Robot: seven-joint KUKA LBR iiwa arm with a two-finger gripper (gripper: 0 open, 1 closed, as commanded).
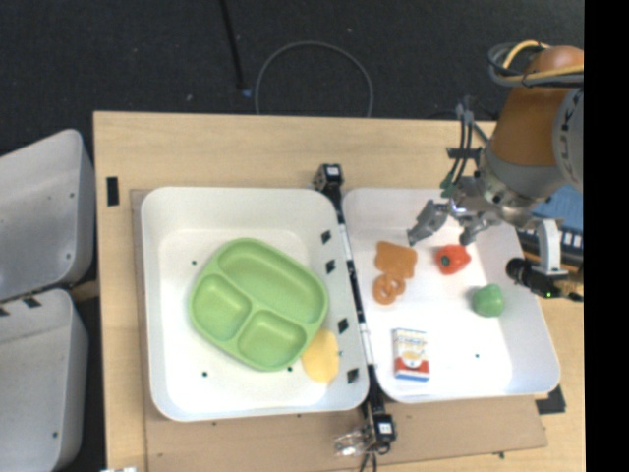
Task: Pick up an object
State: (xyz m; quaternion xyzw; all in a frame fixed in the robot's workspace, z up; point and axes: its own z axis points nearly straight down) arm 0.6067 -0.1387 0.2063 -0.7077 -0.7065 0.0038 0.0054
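Note:
My gripper (449,226) hangs over the back of the right bin (521,362) with its two grey fingers spread open and nothing between them. A small red object (452,259) lies just below the fingertips. To its left sit an orange toast-shaped piece (396,257) and an orange pretzel-like ring (387,289). A green ball (487,301) rests to the right, near the bin's edge. A small white and red carton (411,353) lies toward the front of the right bin.
The left bin (167,264) holds a green divided plate (257,303) and a yellow lemon-like object (320,357) against the divider. Black clips (346,293) run along the seam between the bins. A cable loop (314,77) lies on the dark floor behind the bench.

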